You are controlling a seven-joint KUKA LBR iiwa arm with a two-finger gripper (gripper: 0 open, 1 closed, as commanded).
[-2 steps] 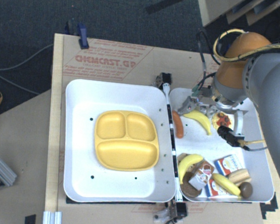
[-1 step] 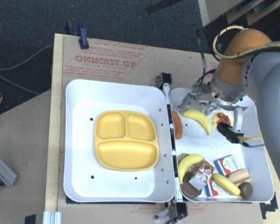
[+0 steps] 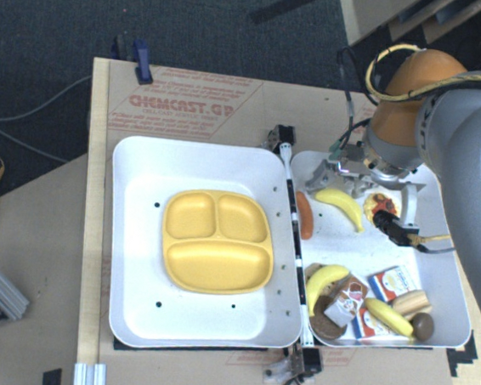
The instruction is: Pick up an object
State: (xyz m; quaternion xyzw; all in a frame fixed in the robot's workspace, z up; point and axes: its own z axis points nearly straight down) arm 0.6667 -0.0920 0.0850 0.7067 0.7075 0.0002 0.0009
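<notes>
the hand (image 3: pixel 363 185) hangs low at the far end of the right bin (image 3: pixel 456 291), just above a banana (image 3: pixel 342 204), positioned for a pick; its opening cannot be determined.

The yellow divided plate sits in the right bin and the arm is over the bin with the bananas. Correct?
Not quite. The camera view shows the yellow divided plate in the left bin; the arm is indeed over the right bin with the bananas.
</notes>
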